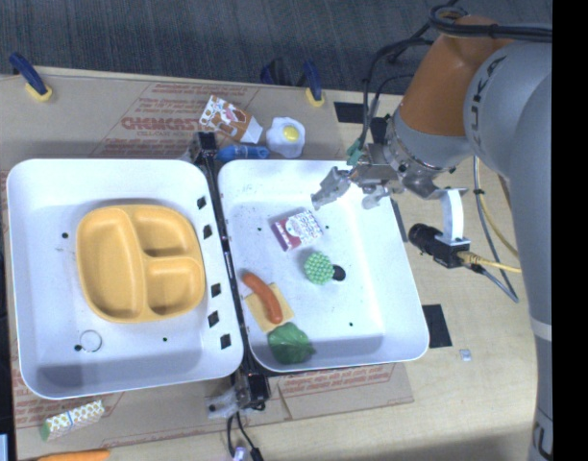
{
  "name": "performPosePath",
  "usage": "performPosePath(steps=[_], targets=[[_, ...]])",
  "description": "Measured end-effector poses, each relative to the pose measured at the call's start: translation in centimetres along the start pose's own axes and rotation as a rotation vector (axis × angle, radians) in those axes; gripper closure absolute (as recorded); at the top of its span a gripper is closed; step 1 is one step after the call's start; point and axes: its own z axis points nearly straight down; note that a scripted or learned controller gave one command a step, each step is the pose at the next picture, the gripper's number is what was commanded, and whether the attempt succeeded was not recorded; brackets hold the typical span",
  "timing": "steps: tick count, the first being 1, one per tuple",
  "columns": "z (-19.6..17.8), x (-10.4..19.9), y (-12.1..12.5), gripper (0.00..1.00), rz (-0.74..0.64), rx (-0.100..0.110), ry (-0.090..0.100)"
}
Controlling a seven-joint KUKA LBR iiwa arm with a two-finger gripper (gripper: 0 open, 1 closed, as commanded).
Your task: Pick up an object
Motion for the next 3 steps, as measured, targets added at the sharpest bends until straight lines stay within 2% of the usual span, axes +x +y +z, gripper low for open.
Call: performPosePath(steps=[1,2,3], targets=[[13.8,0.5,2.5,0.00,0.085,0.000,0.001],[12.7,0.5,2.6,1.00,0.081,0.001,0.001],[1.4,-1.2,0.5,1.00,-0.073,-0.003,-0.001]])
